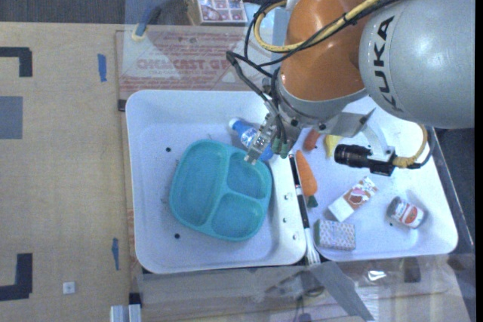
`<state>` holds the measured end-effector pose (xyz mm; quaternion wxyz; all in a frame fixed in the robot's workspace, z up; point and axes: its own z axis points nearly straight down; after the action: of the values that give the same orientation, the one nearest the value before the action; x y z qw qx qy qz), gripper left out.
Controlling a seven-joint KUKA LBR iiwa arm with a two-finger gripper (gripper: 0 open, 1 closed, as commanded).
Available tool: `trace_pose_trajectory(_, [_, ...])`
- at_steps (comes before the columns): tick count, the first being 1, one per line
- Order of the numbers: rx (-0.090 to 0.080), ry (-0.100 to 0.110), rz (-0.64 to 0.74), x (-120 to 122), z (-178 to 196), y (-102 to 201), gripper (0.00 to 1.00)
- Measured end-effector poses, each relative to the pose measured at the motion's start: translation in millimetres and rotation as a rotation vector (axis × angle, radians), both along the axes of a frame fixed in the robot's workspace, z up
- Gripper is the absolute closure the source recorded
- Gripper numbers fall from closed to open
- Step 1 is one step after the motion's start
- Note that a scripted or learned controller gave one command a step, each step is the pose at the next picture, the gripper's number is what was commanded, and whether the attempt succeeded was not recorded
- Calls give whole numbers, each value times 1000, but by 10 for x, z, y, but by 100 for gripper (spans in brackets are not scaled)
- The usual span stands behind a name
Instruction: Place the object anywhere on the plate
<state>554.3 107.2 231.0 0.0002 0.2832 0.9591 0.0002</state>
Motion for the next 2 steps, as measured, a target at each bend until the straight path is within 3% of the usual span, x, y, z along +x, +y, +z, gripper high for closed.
trace_pose_trajectory(1, [0, 0, 0, 1, 0, -3, 0])
trace_pose_trajectory(2, [1, -6, -2, 17, 108, -7, 100])
